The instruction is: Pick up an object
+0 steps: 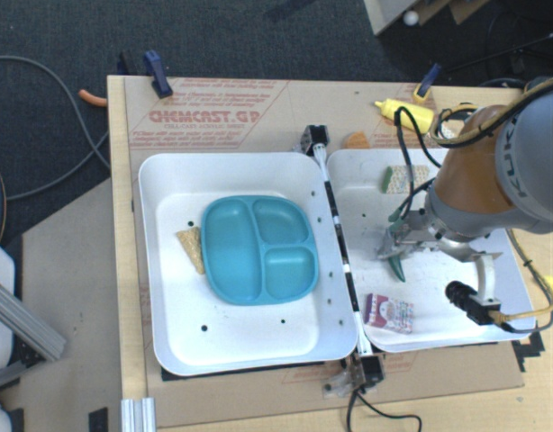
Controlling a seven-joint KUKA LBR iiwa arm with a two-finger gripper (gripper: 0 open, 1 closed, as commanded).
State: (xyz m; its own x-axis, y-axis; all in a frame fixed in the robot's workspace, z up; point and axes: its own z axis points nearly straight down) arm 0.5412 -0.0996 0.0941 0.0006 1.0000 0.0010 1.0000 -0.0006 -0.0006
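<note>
The bench (213,106) carries two shallow white bins side by side, joined along a central divider rail (335,241); this rail serves as the reference landmark below.

Left of the rail, the left bin (168,331) holds a teal compartment plate (258,248) with three sections. A tan cracker-like piece (190,244) lies partly under the plate edge farthest from the rail.

Right of the rail, the right bin (367,174) holds three items:
- A small red-and-white packet (388,313), lying flat near the rail at the bin's near end.
- A green-and-white speckled packet (395,180), farther from the rail toward the bin's far end.
- A dark green, narrow object (398,265), between the two packets, directly at the tip of the gripper (400,248).

The arm (493,178) reaches in from the side opposite the rail, its orange band above the wrist. The gripper is lowered into the right bin. The jaws appear narrow and meet the dark green object (whether the object is actually clamped between them cannot be told from this angle).

A yellow item (404,112) rests on the bench beyond the right bin's far edge.
</note>
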